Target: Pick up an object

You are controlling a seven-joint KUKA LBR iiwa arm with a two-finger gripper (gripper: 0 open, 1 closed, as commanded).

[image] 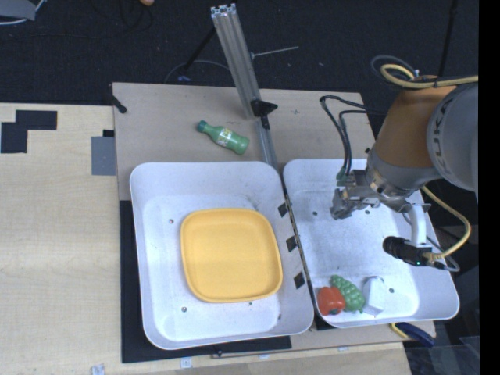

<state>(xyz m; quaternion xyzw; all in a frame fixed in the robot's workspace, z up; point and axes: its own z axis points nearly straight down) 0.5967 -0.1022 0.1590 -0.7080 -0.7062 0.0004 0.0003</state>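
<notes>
Two white bins (pixel 156 209) share the worktop; gripper (pixel 341 209) hovers above the right one (finger state indiscernible), well apart from red-green toy (pixel 340 297).

Single fixed camera above bench (pixel 328 112); slanted downward view; both bins in frame; moderate distance

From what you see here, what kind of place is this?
Probably a robotics lab test bench: a robot arm reaches over two white bins holding toy items, like a yellow plate, with an aluminium rail and loose cables nearby.
</notes>
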